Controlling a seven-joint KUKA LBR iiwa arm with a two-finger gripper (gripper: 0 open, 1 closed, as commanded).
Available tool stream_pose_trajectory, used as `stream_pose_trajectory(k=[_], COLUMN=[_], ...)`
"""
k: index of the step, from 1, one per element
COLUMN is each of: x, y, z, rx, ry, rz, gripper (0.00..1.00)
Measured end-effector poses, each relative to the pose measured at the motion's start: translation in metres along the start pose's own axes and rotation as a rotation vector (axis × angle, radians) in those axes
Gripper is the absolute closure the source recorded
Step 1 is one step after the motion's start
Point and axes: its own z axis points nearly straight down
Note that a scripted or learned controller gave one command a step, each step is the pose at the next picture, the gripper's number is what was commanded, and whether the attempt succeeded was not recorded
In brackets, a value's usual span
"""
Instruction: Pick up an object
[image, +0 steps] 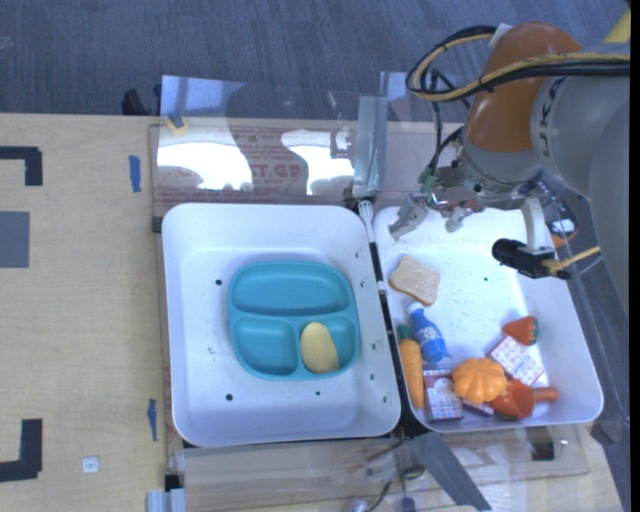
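Looking down at a slant on a wooden worktop (70, 330), we see two shallow white bins side by side. Our grey arm with its orange band (520, 75) reaches in from the right, and the tool (432, 212) hangs over the far end of the right bin (575, 340). Its two metal fingers (404, 220) look spread apart with nothing between them, though they are small and a little blurred.

The left bin (190, 330) holds a teal divided tray (285, 290), and a pale yellow lemon-shaped toy (320, 347) lies in the tray's near right compartment.

In the right bin, a slice of toy bread (415, 280) lies closest to the tool, just nearward of it and apart from it. Nearer the camera, a blue bottle (428, 335), an orange carrot (411, 372), a small orange pumpkin (478, 380), a red strawberry (521, 329), a red-and-white carton (516, 361) and other small packets crowd together at the bin's near end.

We judge the task barely begun: nothing is lifted, every object rests in a bin. Choosing one, descending, closing on it and raising it are all left, and the bread seems the handiest candidate.
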Motion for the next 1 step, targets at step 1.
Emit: stream_pose_trajectory(k=[1], x=[-0.0141], y=[-0.0653], z=[0.0], rx=[0.002], ry=[0.0], rz=[-0.101], gripper=[0.0])
